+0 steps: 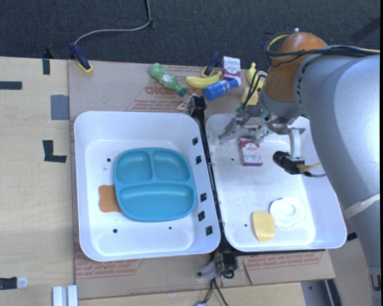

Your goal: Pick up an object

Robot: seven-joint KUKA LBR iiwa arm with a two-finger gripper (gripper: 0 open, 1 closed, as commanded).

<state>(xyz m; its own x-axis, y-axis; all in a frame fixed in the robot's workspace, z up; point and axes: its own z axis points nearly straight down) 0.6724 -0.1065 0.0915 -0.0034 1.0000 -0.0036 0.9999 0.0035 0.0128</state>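
Two shallow white bins sit side by side on a cardboard-covered bench. The left bin (89,171) holds a blue divided plate (155,183) lying flat near its middle, with an orange slab (107,199) tucked partly under the plate's left edge.

The right bin (325,215) holds three loose things. A small red-and-white carton (251,152) lies in the upper part of the bin. Nearer the front edge, a yellow block (263,225) rests just beside a white round object (287,212); the two are touching or very nearly so.

The grey arm (345,120) enters from the right, its orange band (292,69) showing above the wrist. The gripper (247,130) hangs low over the upper part of the right bin, directly above and just behind the carton. Its metal fingers (230,130) point down and toward the left. From this angle one cannot tell whether the fingers are spread or closed, and nothing is visibly caught between them; the carton appears to lie on the bin floor rather than in a grasp.

Behind the bins, on the cardboard, lies a row of small things: a green bottle (166,79), a yellow banana (202,81), a blue bottle (218,89) and a small red-and-white box (232,66). A blue-and-yellow clamp (80,57) grips the cardboard's far left corner, with a pale cable (124,28) running off across the dark floor.
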